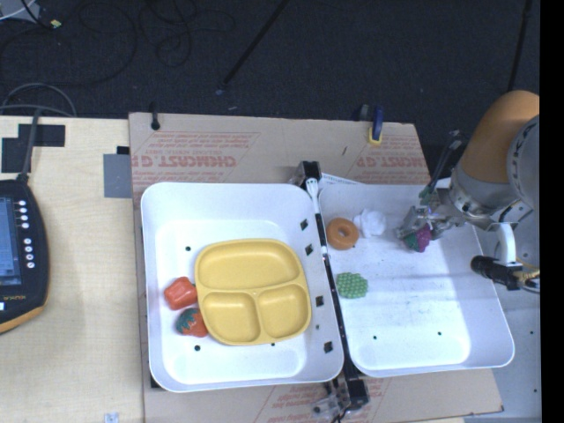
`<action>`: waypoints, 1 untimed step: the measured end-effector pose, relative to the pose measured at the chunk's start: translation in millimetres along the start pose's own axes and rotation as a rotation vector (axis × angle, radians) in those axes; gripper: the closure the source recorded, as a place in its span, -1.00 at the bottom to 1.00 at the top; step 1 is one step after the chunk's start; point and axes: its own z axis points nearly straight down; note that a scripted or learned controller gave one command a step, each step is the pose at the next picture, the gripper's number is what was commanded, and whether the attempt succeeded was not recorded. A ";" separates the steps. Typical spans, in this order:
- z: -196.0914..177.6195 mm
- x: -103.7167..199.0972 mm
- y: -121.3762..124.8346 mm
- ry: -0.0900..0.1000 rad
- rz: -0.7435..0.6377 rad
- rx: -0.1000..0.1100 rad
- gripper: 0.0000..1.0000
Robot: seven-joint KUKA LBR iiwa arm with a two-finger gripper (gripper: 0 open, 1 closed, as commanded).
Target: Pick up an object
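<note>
Purple toy (pixel 421 239): in the right bin (pixel 441 342), near its top right side, right at the tip of the gripper (pixel 414 232).
Gripper: low in the right bin, touching the purple toy; I cannot tell if it is grasping it or let go.
Donut (pixel 342 233): in the right bin, to the left of the gripper, well apart from it.
White lump (pixel 371 223): between the donut and the gripper.
Green toy (pixel 351 285): below the donut.
Left bin (pixel 167 236): a yellow tray (pixel 252 291), a red toy (pixel 179 293) and a red-green toy (pixel 189 322) touching its left side.
</note>
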 end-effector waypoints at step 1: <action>-90.1 81.5 7.2 0.001 -0.004 -0.005 1.00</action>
